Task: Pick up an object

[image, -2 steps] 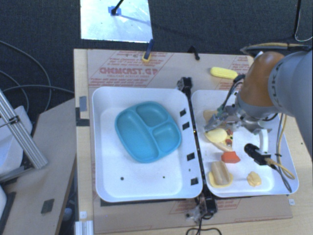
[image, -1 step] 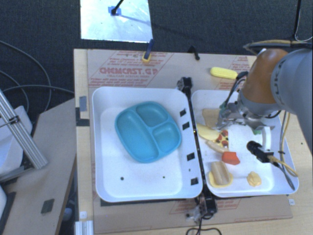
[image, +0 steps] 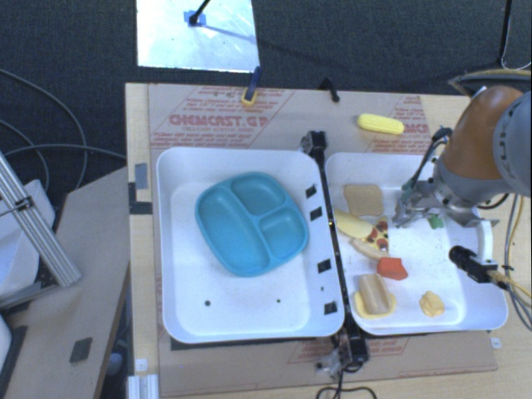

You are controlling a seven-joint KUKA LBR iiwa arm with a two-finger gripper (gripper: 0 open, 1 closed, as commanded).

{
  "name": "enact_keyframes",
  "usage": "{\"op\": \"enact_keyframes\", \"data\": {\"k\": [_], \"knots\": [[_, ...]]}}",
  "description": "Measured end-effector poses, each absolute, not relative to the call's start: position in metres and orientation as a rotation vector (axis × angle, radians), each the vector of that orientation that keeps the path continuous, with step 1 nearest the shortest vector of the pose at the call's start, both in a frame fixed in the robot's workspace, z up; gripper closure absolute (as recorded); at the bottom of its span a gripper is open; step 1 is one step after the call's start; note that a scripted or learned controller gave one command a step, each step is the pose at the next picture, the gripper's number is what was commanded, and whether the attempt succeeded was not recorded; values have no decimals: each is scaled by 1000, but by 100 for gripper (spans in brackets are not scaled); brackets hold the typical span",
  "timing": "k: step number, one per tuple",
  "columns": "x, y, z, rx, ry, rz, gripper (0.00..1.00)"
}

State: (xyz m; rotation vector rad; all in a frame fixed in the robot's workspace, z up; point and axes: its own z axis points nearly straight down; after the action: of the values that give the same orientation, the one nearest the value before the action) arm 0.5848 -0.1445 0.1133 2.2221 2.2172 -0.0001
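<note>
Lying nearest the viewer, in the right bin (image: 495, 312), are a tan bun-shaped piece (image: 374, 295) and, to its right and apart from it, a small yellow lumpy piece (image: 431, 304). A red wedge (image: 392, 268) is resting just beyond the bun. Farther in, a pizza-slice toy (image: 371, 241) is lying against a pale yellow banana-like piece (image: 351, 223), and a tan bread slice (image: 363, 198) is sitting beyond both, near the bin's far wall.

The gripper (image: 405, 213) is reaching in from the right, low over the far half of this bin, just right of the bread slice and pizza slice; a small green piece (image: 435, 220) is showing just beside it. How wide the claw is standing cannot be told from this angle, and whether it is touching any piece cannot be told either.

In the left bin (image: 170, 248), a blue divided plate (image: 251, 223) is lying near the middle. Beyond the right bin, a yellow oblong piece (image: 381, 124) is resting on the lettered cardboard (image: 218, 119). A silvery sheet (image: 195, 23) is lying farthest back.
</note>
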Motion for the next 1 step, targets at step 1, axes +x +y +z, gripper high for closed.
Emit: {"op": "enact_keyframes", "data": {"k": [1], "knots": [[586, -142, 113, 2219, 2221, 2, 0]]}}
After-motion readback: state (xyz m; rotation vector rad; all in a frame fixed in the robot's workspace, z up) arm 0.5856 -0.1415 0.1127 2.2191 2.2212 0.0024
